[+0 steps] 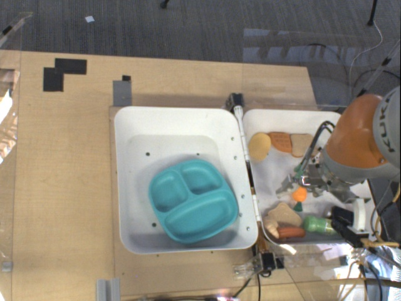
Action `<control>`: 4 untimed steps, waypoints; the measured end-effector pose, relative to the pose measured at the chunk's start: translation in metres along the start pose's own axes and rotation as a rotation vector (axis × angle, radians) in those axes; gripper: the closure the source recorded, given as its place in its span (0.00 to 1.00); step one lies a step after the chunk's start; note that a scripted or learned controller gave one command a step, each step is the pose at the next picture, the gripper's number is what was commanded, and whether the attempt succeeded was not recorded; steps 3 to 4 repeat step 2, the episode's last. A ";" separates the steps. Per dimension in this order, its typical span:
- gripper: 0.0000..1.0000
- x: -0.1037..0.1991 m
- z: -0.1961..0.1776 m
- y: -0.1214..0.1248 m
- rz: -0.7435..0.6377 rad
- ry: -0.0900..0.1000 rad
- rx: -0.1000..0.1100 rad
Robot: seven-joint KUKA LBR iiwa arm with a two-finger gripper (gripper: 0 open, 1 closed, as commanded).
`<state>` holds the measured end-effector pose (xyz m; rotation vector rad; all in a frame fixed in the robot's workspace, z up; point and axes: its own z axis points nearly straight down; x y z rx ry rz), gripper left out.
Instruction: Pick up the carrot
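Hovering low in the right shallow white plastic bin (pixel 326 119), the metal two-finger tool (pixel 299 182) hangs from the grey arm with its orange band (pixel 354 133). Whether the tool is released or clenched cannot be told at this size. A small orange carrot piece (pixel 299 194) lies just at the tool's six o'clock, touching or almost touching its tip; nothing shows it gripped. At the carrot's seven o'clock rests a tan wedge-shaped piece (pixel 283 214), with a red-brown sausage-like item (pixel 289 233) below it and a green cylindrical item (pixel 319 224) at five o'clock. A pale yellow round item (pixel 259 145) lies near eleven o'clock. On the wooden worktop (pixel 56 187), the left white bin (pixel 135 130) holds a teal divided plastic plate (pixel 216 221).
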<state>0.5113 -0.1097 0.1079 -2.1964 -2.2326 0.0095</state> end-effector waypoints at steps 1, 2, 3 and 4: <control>1.00 0.000 -0.019 0.007 -0.003 -0.004 -0.023; 1.00 0.083 -0.081 0.026 0.025 0.002 -0.022; 1.00 0.083 -0.081 0.026 0.025 0.002 -0.022; 1.00 0.083 -0.081 0.026 0.025 0.002 -0.022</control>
